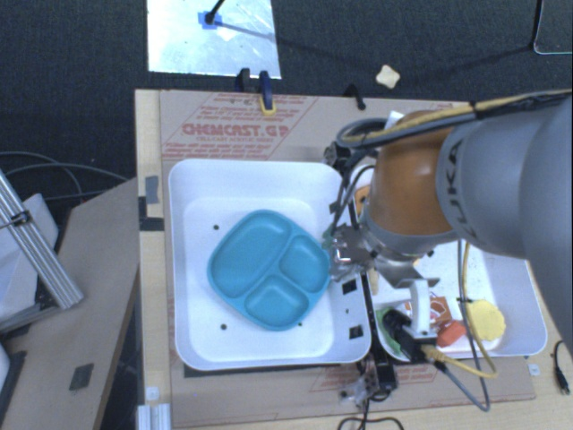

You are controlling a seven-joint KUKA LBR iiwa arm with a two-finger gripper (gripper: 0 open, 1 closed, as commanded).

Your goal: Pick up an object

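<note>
Two white bins sit side by side on your table (224, 124). The left bin (260, 182) holds a blue divided plate (269, 269), lying flat near its middle with its right edge close to the bin's right wall. Your arm (466, 182) reaches in from the right and hangs over the gap between the bins, covering much of the right bin (528, 330). There you can see a yellow object (486, 319), a small red one (450, 332) and a green-rimmed item (391, 328). The gripper (345, 260) sits at the plate's right edge; you cannot tell how it stands.
</note>
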